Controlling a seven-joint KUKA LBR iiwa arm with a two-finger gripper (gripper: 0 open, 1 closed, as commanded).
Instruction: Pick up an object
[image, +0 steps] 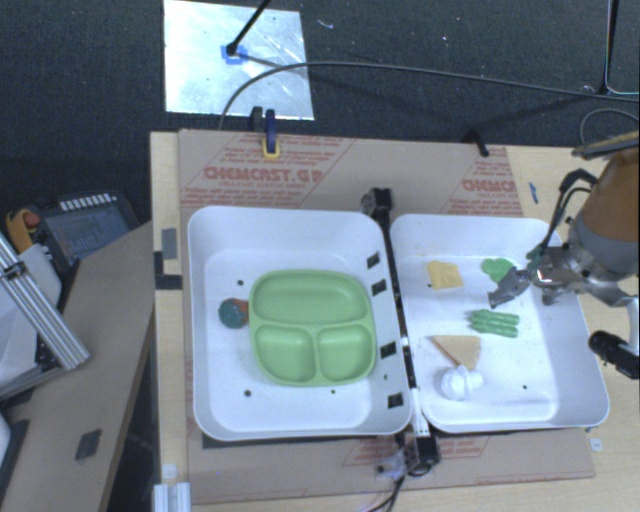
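The right bin (570, 400) holds a yellow square piece (445, 274), a green leaf-like piece (495, 267), a green ridged bean-like piece (494, 321), a tan wedge (458, 349) and a small white object (460, 381). My gripper (504, 290) reaches in from the right and hangs over the right bin's upper middle. It sits just below the green leaf-like piece and just above the bean-like piece. Nothing is visibly held.
The left bin (215, 250) contains a green divided plate (310, 327) and a small teal and brown ball (234, 313) beside the plate's left edge. A black divider with clips (390, 300) runs between the bins. Cables cross the floor behind the bench.
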